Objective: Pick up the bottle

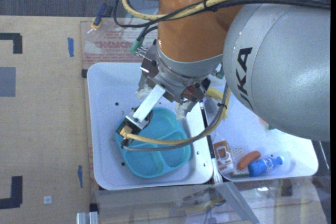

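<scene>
The bottle [266,164] is small and clear with a blue label and cap. It lies on its side near the front edge of the right bin [307,165]. My gripper [164,98] hangs under the orange wrist band over the left bin [102,113], just above the back edge of a blue divided plate [157,152]. It is well to the left of the bottle and nothing shows in its grasp. The arm's bulk hides most of the right bin.
An orange sausage-shaped item [248,159] lies touching the bottle's left side. A small brown and white carton [222,153] sits beside the wall between the bins. The blue plate takes up the front half of the left bin.
</scene>
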Available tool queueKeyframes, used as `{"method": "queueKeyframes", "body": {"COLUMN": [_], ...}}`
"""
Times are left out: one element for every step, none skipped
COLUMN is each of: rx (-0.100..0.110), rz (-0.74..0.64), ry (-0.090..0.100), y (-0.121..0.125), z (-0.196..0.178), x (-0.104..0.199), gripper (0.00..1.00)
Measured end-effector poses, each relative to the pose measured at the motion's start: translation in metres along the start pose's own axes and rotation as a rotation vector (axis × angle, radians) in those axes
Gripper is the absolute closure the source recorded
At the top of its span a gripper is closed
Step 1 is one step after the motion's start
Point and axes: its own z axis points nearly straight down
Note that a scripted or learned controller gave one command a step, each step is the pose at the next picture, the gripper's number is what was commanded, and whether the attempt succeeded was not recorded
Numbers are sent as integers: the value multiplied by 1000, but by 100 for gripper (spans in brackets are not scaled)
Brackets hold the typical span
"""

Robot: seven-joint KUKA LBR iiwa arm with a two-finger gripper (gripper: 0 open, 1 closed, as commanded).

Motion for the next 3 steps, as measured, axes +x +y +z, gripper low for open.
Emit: {"method": "queueKeyframes", "body": {"rx": [0, 0, 0], "rz": [0, 0, 0], "ry": [0, 0, 0], "y": [0, 0, 0], "z": [0, 0, 0], "x": [0, 0, 0], "gripper": [0, 0, 0]}}
